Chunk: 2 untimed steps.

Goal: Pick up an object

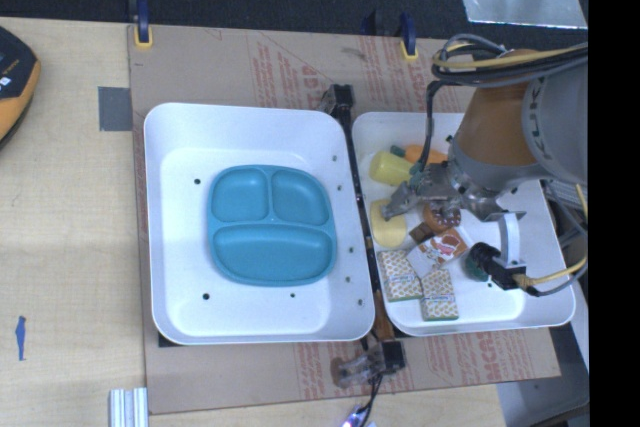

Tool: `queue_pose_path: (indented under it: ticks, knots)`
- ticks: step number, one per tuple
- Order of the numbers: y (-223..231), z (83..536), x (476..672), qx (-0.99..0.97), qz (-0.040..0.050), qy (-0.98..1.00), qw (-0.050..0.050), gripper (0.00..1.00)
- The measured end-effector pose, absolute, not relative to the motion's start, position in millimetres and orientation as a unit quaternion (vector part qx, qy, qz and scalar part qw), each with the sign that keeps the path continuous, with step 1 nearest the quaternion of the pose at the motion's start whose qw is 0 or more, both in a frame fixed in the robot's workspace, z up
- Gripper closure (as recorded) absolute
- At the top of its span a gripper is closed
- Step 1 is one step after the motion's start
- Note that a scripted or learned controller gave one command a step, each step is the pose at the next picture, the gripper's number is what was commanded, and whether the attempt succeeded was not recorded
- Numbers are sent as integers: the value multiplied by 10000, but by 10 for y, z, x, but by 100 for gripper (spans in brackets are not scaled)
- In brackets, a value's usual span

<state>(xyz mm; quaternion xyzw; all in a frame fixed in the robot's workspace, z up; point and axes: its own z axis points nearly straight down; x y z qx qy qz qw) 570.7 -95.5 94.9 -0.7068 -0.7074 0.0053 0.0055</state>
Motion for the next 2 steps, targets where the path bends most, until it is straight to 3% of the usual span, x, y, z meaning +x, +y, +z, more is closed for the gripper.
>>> queue_pose_path:
  ticks: [1,2]
  knots:
    - [-1031,918,6390,-7052,5,-7090,-3,0]
    - [-1607,1103,6345,-7073,13,-7069,-8,0]
